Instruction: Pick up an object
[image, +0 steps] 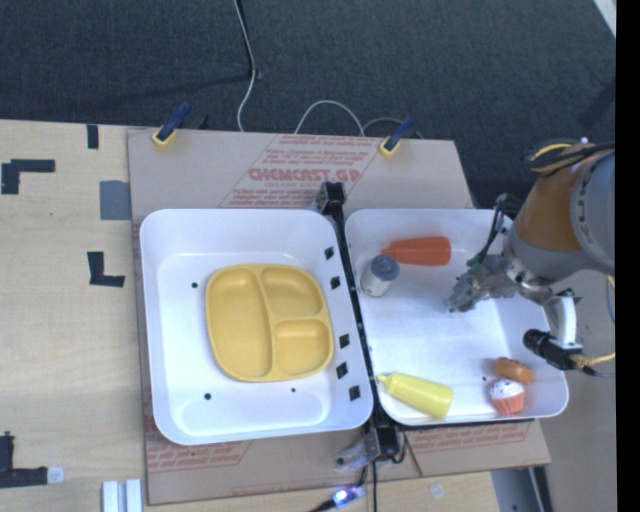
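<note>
Hovering low in the right bin (520, 225), claw (463, 297) state hard to tell, near an orange carrot (418, 250); cardboard-covered tabletop (300, 170), dark carpet (120, 60) behind.

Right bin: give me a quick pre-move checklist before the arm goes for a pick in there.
1. Gripper is over the right bin: ok, low above bare floor near the middle.
2. Nothing between the fingers: cannot tell, too small to see.
3. Nearest target lies free: ok, the orange carrot lies apart from the small grey-capped jar.
4. Yellow bottle graspable: not ok, it lies against the bin's near-left corner.
5. Cupcake toy and the orange piece stand apart: not ok, they look close together.
6. Yellow divided plate out of the way: ok, in the left bin.
</note>
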